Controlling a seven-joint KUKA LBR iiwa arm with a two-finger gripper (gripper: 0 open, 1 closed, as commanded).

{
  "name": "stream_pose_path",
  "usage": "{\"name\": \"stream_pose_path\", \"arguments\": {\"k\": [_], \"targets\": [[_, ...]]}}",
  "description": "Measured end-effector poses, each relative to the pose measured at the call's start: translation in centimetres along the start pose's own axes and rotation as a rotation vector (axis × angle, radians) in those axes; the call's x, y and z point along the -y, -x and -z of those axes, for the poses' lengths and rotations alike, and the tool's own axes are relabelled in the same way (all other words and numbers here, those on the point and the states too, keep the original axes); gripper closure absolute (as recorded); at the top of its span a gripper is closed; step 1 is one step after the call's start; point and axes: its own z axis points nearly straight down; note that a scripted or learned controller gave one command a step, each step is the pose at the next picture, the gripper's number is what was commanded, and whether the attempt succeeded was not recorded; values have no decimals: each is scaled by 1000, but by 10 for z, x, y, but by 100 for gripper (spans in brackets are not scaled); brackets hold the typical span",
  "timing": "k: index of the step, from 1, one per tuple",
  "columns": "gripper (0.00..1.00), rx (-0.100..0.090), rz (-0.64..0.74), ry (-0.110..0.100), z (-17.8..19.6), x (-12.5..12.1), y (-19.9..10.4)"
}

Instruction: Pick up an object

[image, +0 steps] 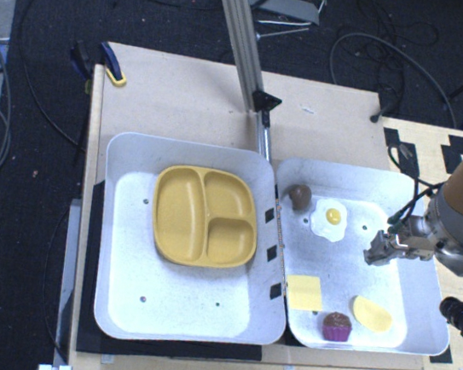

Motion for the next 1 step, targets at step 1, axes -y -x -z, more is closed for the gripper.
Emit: {"name": "stream_pose_path", "arguments": {"k": [1], "targets": [[100, -1, -1, -4, -10, -14, -56]]}}
